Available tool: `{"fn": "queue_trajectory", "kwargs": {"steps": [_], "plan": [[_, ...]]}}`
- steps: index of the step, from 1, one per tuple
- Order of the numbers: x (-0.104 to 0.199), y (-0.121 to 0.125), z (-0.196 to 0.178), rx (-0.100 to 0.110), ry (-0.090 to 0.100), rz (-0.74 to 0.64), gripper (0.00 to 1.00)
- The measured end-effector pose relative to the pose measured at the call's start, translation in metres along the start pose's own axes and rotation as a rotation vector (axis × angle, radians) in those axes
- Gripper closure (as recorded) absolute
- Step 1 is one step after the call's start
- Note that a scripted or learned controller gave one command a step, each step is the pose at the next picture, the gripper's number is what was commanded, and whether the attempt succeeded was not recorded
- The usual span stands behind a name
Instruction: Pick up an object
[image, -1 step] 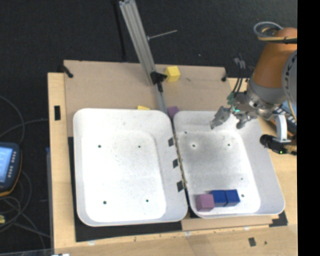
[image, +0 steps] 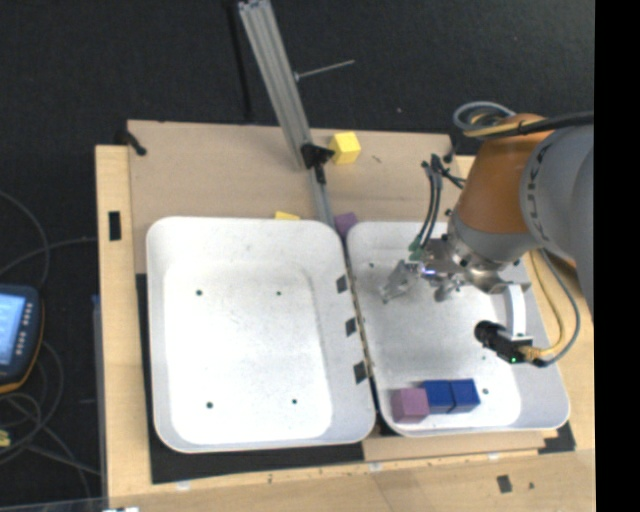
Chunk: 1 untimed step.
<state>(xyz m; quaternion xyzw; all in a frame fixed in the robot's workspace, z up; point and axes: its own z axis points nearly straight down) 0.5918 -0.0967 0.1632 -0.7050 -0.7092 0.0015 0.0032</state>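
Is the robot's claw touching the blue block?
Apart. In the camera view the gripper hangs over the upper part of the right bin, while the blue block lies near the bin's bottom edge beside the purple block, with bare white floor between.

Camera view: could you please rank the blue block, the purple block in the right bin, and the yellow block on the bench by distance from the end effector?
From the end effector:
1. Blue block, right bin's near edge.
2. Purple block, beside it; nearly tied.
3. Yellow block, on the bench beyond the bins.
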Motion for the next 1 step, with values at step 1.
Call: {"fn": "queue_trajectory", "kwargs": {"steps": [1], "plan": [[-0.0636,-0.022,0.0303,-0.004,-0.006,0.011,0.0]]}}
